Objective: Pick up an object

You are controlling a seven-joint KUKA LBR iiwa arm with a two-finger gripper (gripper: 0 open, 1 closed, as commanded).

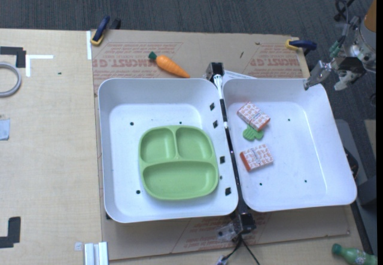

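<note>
Two shallow white bins are seen side by side on a cardboard-covered bench. In the left bin (114, 138) a green divided plate (178, 162) is laid flat. In the right bin (323, 156), towards its left side, two small patterned blocks (253, 116) (257, 157) are placed, with a small green piece (252, 133) between them. A toy carrot (169, 64) is left on the cardboard behind the bins. The gripper (323, 72) is held above the right bin's far right corner, well apart from the blocks; nothing is gripped, and how far it is parted cannot be told.
</note>
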